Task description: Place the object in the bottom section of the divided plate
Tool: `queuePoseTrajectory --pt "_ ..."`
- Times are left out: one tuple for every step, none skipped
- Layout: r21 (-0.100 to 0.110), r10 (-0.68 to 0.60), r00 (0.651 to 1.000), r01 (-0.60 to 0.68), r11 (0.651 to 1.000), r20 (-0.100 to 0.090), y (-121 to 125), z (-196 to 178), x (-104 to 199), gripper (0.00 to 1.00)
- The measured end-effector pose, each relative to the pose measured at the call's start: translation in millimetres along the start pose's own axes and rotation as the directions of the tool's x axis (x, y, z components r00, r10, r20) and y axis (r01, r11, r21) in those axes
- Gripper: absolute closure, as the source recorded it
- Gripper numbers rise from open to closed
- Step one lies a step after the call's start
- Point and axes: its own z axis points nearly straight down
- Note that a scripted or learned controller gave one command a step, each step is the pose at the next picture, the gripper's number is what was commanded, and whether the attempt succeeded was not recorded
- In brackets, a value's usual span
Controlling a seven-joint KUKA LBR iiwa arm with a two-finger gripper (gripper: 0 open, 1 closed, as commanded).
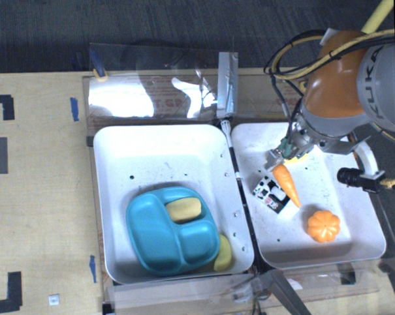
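Two white bins [112,147] side by side on the tabletop [36,193]. In the left, a blue divided plate [159,243] with a yellow piece [185,209] in its upper right section, another yellow piece [224,253] just beside the plate. In the right, gripper [286,156] jaws clamped on a carrot [285,183] top, small pumpkin [323,225] nearby, black-and-white item [268,193] touching the carrot.

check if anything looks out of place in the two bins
One thing stands out: a yellow item lies in the left bin wedged against the outside rim of the blue divided plate, not in a section. Another yellow piece sits in a plate section. The carrot hangs tilted under the gripper.
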Motion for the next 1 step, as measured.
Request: queuePoseTrajectory --pt "0.008 0.412 0.911 -0.412 0.911 -0.002 -22.1 7.9 3.7 1.00"
